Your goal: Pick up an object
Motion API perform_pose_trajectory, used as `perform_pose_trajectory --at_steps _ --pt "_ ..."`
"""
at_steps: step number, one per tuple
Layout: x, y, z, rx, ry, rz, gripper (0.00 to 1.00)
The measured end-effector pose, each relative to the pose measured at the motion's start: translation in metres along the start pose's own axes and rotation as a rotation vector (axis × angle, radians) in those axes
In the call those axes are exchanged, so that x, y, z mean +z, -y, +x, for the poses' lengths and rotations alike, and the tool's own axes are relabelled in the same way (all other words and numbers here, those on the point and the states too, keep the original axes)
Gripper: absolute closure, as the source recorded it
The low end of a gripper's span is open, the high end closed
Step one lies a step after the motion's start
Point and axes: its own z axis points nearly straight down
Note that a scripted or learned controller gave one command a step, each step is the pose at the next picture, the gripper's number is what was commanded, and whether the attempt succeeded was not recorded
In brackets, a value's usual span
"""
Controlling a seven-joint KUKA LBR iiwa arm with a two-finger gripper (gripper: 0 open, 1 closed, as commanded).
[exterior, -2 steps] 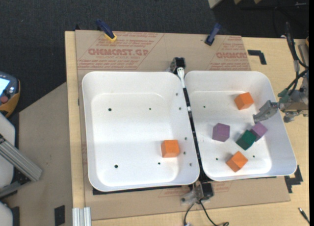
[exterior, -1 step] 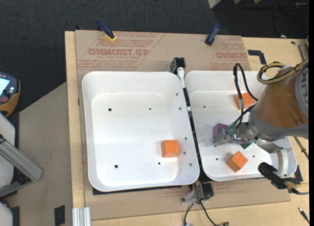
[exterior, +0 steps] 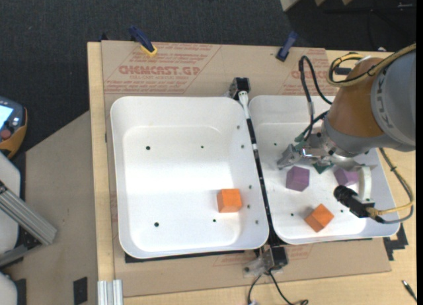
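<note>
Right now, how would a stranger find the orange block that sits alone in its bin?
Look at the left shallow white bin. The small orange cube lies near its front right corner, the sole object there; the other orange cube shares the right bin with purple blocks.

Purple cube [exterior: 298, 178] in right bin [exterior: 277, 108]

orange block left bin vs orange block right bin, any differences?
Bin: one orange block lies alone in the left bin; the other orange block lies in the right bin near purple blocks, below the arm.
Pose: the left one sits nearly square to the view; the right one looks turned cornerwise.
Both are orange and similar in size.
</note>
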Motion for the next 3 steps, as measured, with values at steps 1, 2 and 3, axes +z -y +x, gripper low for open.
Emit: perform_pose_trajectory --at_steps 1,2,3 --pt "0.003 0.028 -0.012 -0.003 -0.01 0.004 0.0" --pt "-0.004 0.03 -0.011 0.0 -0.013 0.014 1.0" --pt "-0.095 -0.067 0.039 -0.01 -0.013 0.008 1.0"
